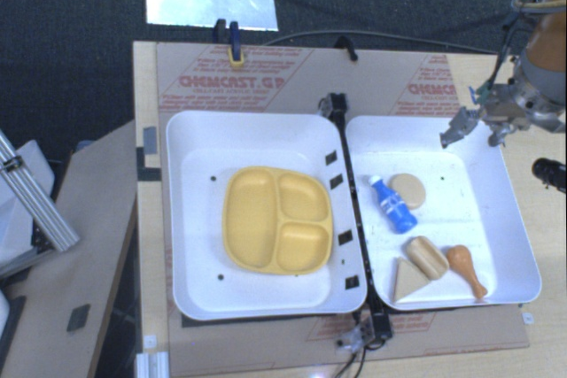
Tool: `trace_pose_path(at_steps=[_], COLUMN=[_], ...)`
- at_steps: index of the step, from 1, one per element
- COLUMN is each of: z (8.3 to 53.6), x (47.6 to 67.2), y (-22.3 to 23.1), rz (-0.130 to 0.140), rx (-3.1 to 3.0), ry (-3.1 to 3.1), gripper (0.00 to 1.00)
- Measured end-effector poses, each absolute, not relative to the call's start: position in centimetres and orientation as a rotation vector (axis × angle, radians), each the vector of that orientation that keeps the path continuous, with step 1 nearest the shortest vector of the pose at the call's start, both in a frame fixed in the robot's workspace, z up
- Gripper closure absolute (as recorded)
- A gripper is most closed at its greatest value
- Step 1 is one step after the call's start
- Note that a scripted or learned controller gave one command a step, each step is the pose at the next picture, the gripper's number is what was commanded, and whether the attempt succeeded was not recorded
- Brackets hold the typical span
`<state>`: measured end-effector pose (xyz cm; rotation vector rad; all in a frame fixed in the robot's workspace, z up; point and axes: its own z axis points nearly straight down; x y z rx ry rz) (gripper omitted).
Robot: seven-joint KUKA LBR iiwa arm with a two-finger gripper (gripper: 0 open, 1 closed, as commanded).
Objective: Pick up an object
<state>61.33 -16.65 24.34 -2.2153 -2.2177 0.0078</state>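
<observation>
Pincer [476, 127] apparently open, empty, above right bin's [509, 190] far edge.

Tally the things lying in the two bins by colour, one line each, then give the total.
Yellow: 1, the divided tray
Blue: 1, the bottle
Tan or brown: 4, the round cookie, hot dog, drumstick, wedge
Total: 6

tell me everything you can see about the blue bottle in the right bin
The blue bottle is a small toy-like plastic bottle, blue with a white cap and a pale label patch. It lies on its side on the floor of the right bin, cap pointing toward the far-left. Its right side rests against or right beside a round tan cookie-like piece. Nothing grips it.
</observation>
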Motion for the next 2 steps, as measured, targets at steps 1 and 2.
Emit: trace_pose_path(at_steps=[1,2], z=[25.0,20.6], x=[61.5,61.5], y=[-16.6,-16.0], rz=[-0.001,0.001], rx=[-2.219,-2.216], ry=[-2.226,-2.226], gripper=[0.0,0.0])
